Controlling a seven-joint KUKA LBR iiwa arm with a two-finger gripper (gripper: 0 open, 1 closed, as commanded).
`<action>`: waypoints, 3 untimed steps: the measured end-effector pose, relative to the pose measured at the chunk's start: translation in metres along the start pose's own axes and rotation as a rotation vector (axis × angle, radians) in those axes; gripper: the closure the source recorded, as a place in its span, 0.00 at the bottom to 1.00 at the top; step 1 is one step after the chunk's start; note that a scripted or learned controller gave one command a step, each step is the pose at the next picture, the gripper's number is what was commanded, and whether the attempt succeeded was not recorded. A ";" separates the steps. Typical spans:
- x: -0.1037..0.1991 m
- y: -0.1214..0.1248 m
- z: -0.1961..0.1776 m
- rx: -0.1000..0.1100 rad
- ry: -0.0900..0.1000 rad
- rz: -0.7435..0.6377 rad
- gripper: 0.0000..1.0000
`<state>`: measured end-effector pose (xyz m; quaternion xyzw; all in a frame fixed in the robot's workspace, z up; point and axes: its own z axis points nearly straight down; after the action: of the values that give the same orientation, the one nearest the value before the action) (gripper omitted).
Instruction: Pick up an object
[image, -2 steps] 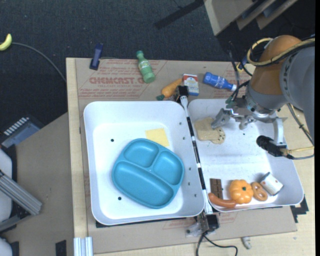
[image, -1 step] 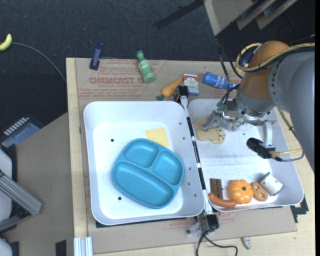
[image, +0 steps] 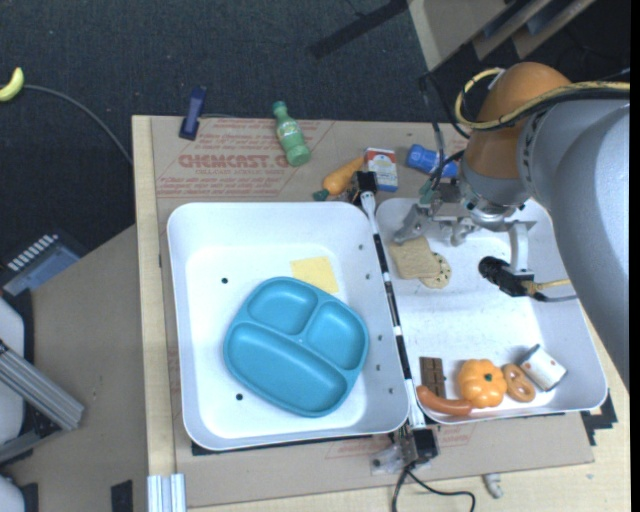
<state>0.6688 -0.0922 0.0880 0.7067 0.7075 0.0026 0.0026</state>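
Camera view has the gripper low over the right bin's far end, right above the tan cracker-like piece — this reads as the approach-to-grasp step. Whether it's clenched or released I cannot tell; next it likely needs to settle squarely onto that piece.

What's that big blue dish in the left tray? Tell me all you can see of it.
The blue plate is a rounded, smooth, plastic-looking divided dish with three compartments: two smaller ones at the far side, one long one nearer. It lies flat and upright, turned at an angle, on the floor of the left bin. Its far edge overlaps a pale yellow flat piece.
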 end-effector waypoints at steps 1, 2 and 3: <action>-0.001 0.000 0.000 0.000 0.000 0.000 0.00; 0.000 0.001 -0.011 -0.003 -0.001 -0.001 1.00; 0.000 0.001 -0.011 -0.003 -0.001 -0.001 0.00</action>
<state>0.6696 -0.0922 0.0988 0.7062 0.7079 0.0033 0.0039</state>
